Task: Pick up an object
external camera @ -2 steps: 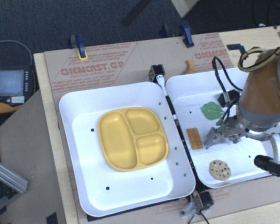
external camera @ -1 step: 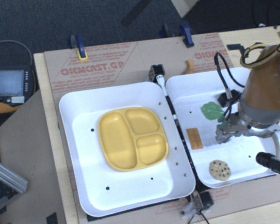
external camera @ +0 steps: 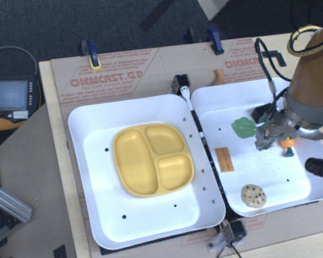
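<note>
In the right bin lie a green leaf-shaped piece, a small brown rectangular block, a round speckled cookie and a small orange piece. My gripper hangs low over this bin, just right of the green piece and left of the orange piece. The arm's wrist covers much of the orange piece. Nothing shows between the fingers.
The left bin holds a yellow divided plate with three compartments. A black rail runs between the two bins. Cables trail over the right bin's far edge, and blue clamps hold the cardboard at the back.
</note>
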`<state>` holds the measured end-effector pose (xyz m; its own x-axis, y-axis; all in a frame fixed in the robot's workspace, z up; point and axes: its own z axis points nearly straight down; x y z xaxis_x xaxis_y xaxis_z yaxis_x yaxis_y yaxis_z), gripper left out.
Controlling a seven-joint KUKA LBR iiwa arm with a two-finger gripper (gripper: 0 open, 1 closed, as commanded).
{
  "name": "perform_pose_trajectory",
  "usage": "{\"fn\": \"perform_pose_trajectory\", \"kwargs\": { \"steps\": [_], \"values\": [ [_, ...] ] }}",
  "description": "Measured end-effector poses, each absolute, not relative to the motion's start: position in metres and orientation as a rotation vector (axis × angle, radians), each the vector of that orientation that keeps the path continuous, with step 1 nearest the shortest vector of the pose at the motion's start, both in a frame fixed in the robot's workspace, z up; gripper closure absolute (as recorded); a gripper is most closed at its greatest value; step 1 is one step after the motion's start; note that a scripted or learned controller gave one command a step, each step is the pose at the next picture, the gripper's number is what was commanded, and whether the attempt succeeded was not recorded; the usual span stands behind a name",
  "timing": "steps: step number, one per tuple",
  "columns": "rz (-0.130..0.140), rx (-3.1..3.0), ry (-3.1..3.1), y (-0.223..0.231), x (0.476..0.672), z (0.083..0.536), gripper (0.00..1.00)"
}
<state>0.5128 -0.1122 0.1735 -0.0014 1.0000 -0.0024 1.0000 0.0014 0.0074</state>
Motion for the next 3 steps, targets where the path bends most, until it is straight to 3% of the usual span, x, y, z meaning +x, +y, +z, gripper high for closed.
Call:
{"fn": "perform_pose_trajectory", "kwargs": {
  "steps": [1,2,3],
  "values": [
    [0.005,2.216,2.218,-0.119,0.522,0.226,1.00],
    [0.003,2.217,2.219,-0.119,0.523,0.246,1.00],
    [-0.002,2.220,2.229,-0.070,0.516,0.232,1.00]
  ]
}}
